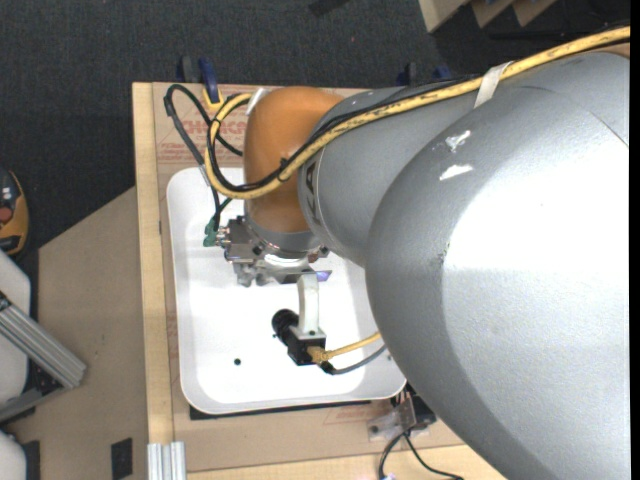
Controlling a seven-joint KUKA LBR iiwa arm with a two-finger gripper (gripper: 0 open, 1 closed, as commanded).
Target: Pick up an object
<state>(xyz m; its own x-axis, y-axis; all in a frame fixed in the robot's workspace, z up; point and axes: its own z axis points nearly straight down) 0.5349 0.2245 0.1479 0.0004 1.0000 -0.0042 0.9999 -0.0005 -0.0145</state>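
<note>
The big grey arm (500, 258) fills most of the right side and reaches across the bench (150, 268) to the white bin (200, 358) on the left, its orange band (285, 153) sitting just above the wrist (270, 243). The gripper (262, 268) hangs under that wrist over the upper middle of the bin, but the wrist and its metal fittings cover it from above, so whether it is apart, together or clamped on anything cannot be told. Black and yellow cables (205, 128) loop out from the band toward the bin's upper left corner (a small green piece (212, 234) shows just left of the wrist, too small to identify). Below the wrist a white bracket (309, 303) runs down to a black part (292, 338), with a yellow cable (350, 353) leading off to the right. A tiny dark speck (237, 361) lies on the bin floor near the lower left, well apart from the wrist. No object to be picked can be clearly made out; the arm hides the bin's right half and everything beyond it. A purple sliver (322, 277) peeks out at the arm's edge.
</note>
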